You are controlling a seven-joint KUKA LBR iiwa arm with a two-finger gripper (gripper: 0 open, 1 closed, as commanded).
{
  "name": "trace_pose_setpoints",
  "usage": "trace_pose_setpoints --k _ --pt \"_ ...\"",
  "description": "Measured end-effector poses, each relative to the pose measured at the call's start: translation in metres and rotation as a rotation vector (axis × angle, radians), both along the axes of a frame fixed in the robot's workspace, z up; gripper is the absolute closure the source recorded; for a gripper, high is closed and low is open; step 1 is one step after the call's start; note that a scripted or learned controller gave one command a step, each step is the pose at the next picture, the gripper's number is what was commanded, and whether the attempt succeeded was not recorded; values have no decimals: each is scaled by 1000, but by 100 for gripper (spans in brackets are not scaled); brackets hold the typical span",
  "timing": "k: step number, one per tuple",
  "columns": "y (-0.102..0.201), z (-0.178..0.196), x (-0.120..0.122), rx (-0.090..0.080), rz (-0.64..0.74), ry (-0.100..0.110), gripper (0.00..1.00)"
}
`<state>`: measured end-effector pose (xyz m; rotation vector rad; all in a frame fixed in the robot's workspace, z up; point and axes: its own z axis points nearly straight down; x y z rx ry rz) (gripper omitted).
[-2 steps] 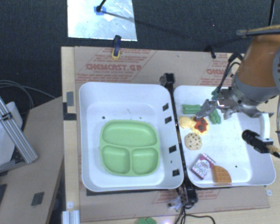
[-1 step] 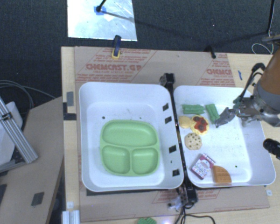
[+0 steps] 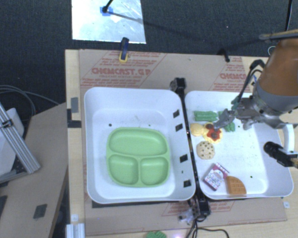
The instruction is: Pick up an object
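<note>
1. Stage: nothing picked up yet as far as I can judge. My tool point(image 3: 219, 124) is down inside the right bin point(image 3: 275, 182), at the small cluster in its upper left part.
2. All objects lie on the bin floor: green piece point(image 3: 205, 115) at the top of the cluster, yellow piece point(image 3: 197, 130) just below it, red-orange item point(image 3: 212, 134) right at my tool tip, round cookie point(image 3: 205, 149) lower, pink packet point(image 3: 214, 176) and waffle-like brown piece point(image 3: 236, 186) near the bottom edge.
3. Tool state: can't tell how it is set (too small and blurred at the tip). It looks to be touching or just above the red-orange item, beside the green piece. Nothing visibly clamped.
4. Likely target, my guess: the red-orange item, middle right of the frame, just beside the yellow piece.
5. Left to do: close on it, lift clear of the bin.
6. Left bin point(image 3: 99, 108) holds a green divided tray point(image 3: 137, 156); my arm is well apart from it.
7. Both bins sit on the tabletop point(image 3: 154, 68).
</note>
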<state>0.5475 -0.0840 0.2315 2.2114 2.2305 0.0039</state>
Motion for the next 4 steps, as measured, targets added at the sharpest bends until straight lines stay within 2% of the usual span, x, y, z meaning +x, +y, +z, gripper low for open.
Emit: trace_pose_setpoints --k 1,2,4 --pt "-70 -9 5 -5 -13 0 0" --pt "-64 -122 44 0 -3 7 0" --pt "-65 -115 46 -2 -5 1 0"
